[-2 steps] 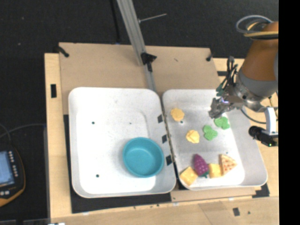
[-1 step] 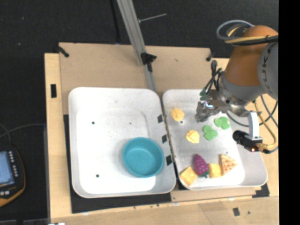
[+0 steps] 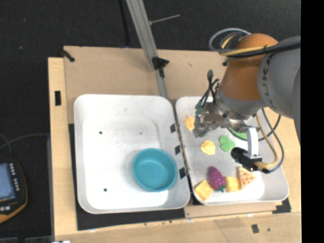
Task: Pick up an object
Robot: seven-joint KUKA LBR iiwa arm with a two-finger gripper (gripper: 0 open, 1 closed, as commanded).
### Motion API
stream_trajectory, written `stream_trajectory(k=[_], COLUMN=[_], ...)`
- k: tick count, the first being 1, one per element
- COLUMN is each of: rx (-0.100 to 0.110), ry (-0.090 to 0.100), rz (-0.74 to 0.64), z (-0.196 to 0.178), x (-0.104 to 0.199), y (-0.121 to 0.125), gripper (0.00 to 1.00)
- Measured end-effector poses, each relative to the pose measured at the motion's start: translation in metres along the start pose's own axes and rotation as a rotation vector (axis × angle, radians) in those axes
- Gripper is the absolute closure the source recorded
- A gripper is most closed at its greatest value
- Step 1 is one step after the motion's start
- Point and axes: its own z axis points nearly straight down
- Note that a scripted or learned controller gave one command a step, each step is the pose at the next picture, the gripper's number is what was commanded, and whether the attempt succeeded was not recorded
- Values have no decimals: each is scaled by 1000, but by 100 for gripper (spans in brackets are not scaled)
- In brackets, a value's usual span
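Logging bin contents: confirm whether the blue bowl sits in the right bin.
No, the blue bowl sits in the left bin, apart from the toy food in the right bin.

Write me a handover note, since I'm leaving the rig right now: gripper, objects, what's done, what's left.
Gripper: low in the right bin, beside a yellow toy piece; nothing seen between its fingers.
Right bin: another yellow piece, green piece, purple grapes, yellow block, pizza slice.
Left bin: blue bowl.
Done: no pick visible.
Left: grasp and lift one object.
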Motion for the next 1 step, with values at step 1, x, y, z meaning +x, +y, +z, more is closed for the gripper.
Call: stream_trajectory(k=[1], rx=[0], ry=[2], rz=[-2], z=[-9], x=[60], y=[-15], gripper=[100])
